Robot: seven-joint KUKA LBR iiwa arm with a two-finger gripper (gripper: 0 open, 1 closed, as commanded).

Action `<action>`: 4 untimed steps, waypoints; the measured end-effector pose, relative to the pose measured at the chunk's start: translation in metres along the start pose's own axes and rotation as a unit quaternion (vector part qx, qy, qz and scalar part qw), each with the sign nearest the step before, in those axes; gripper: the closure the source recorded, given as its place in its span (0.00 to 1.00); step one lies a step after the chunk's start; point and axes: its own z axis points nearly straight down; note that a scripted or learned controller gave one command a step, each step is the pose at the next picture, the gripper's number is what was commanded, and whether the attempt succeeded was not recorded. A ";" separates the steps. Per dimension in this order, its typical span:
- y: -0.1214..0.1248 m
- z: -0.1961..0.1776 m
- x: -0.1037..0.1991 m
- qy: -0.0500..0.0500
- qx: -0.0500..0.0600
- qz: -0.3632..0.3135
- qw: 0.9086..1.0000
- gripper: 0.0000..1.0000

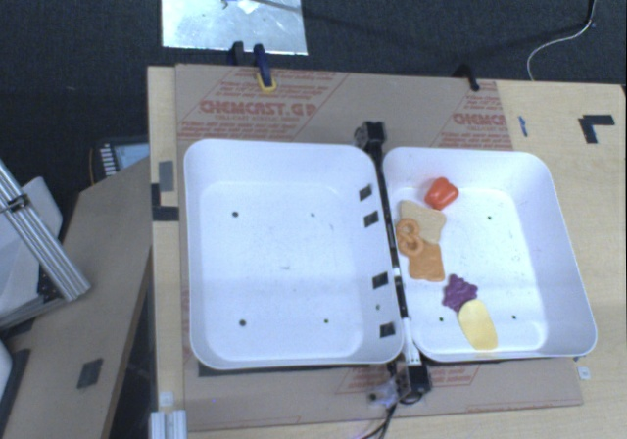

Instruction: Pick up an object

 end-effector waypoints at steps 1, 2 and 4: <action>-0.002 0.123 0.060 0.006 0.013 -0.004 1.000 1.00; 0.001 -0.015 0.086 0.002 0.000 -0.002 1.000 1.00; 0.014 0.115 0.240 0.005 0.008 -0.006 1.000 1.00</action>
